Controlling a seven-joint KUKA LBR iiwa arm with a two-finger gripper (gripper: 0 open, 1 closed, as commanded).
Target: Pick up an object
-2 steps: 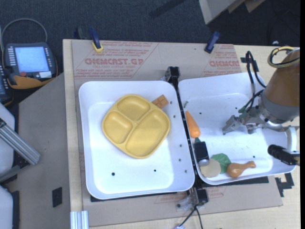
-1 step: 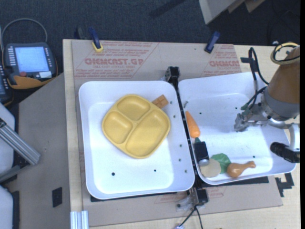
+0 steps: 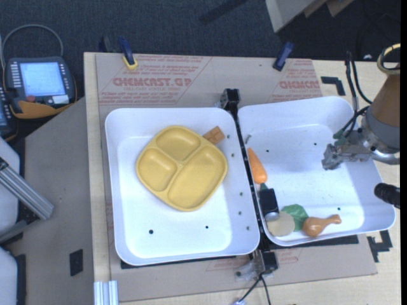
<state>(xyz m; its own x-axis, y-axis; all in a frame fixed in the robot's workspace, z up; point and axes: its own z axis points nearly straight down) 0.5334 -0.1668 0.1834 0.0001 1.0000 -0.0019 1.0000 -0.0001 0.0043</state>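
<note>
Nearest the camera, along the front wall of the right bin [image 3: 356,116], a small cluster of toy food is seen: a glossy brown drumstick [image 3: 321,223] with a narrow handle pointing right, a crumpled green leafy piece [image 3: 296,212] touching it, and a pale cream disc [image 3: 280,225] lying just beside the green piece on its left. A small black block [image 3: 268,201] is set just behind the disc, close to the bin's left wall. Further back along that same wall a smooth orange carrot [image 3: 257,166] is laid lengthwise, tapering toward the far side.

Both bins are shallow, white and smooth-walled, with rounded corners, and small dark dots are scattered over their floors. In the left bin [image 3: 121,189] a matte yellow plate [image 3: 182,168] with three moulded compartments and softly rounded edges is placed toward the far half. A small tan wooden block [image 3: 213,135] is seen touching the plate's far right rim.

The bins are borne on a flat sheet of brown cardboard [image 3: 191,78] printed with red lettering, held at its far edge by two blue clamps.

The gripper [image 3: 332,157] is held over the right part of the right bin, well apart from every object. Its grey metal fingers are directed leftward, and nothing is seen between them; whether they are parted or closed cannot be told. The arm's orange band [image 3: 386,103] is seen at the right edge, with black cables looped beside it.
</note>
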